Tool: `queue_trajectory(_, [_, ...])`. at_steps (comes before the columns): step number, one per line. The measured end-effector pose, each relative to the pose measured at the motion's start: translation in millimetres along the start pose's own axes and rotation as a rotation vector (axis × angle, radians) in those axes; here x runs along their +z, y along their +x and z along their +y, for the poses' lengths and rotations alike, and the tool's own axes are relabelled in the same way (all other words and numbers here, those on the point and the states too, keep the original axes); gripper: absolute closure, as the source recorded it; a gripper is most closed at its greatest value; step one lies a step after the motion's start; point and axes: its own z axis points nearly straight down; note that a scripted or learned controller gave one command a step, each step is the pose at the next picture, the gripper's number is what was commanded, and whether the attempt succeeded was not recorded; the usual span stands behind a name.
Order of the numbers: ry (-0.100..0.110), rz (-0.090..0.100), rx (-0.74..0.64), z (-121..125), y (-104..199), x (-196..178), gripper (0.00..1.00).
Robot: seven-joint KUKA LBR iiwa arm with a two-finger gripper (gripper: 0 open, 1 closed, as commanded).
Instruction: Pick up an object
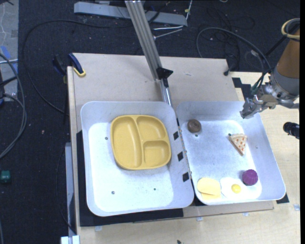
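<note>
A: Where is the gripper [248,112] hanging?
B: Over the right bin's [209,157] back right corner; open or clenched, I can't tell.
A: Nearest target?
B: The pizza slice [238,143], lying near the right edge, probably.

A pale wooden desk [119,81] is sitting on a dark floor [33,143]. Black cables [35,71] are looping over the floor along the desk's left edge and beyond its far edge. A slanted metal pole [145,38] is rising from the middle of the desk toward the far edge, ending at a grey base [124,12] on the floor. A blue and yellow clamp [76,66] is gripping the far left corner. Even light is falling on the desk.
</note>
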Motion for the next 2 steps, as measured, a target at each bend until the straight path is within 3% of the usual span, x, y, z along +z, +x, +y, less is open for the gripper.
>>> queue_trajectory(2, [0.003,0.003,-0.005,12.2,103.3,-17.4,1.00])
